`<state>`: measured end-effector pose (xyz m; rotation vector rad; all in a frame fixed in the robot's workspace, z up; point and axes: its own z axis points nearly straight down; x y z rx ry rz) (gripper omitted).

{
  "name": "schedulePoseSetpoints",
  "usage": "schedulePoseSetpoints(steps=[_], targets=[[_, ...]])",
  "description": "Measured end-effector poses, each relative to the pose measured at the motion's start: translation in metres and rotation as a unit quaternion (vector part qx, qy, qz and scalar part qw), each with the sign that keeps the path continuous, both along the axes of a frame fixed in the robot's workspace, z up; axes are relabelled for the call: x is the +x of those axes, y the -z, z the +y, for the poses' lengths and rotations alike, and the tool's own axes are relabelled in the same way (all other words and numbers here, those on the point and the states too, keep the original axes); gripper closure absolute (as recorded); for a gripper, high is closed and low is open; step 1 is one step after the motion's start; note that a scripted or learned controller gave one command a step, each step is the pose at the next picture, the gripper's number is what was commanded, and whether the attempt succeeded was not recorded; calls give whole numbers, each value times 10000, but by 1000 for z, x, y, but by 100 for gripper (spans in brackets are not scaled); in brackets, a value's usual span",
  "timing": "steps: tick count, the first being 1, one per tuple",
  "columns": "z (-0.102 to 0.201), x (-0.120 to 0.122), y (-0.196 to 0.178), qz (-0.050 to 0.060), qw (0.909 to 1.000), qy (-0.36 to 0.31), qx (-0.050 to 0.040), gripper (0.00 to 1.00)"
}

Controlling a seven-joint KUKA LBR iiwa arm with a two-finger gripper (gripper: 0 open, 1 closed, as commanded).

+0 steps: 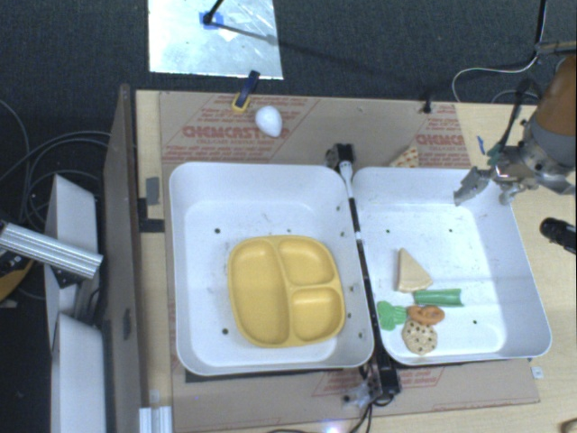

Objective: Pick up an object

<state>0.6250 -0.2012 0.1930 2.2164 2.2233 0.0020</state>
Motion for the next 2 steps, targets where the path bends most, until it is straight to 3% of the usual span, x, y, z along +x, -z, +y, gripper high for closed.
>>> schedulePoseSetpoints(steps=[1,2], targets=[[68,-49,1,26,10000,-23,17,0],[90,-60,113,14,10000,3,9,0]])
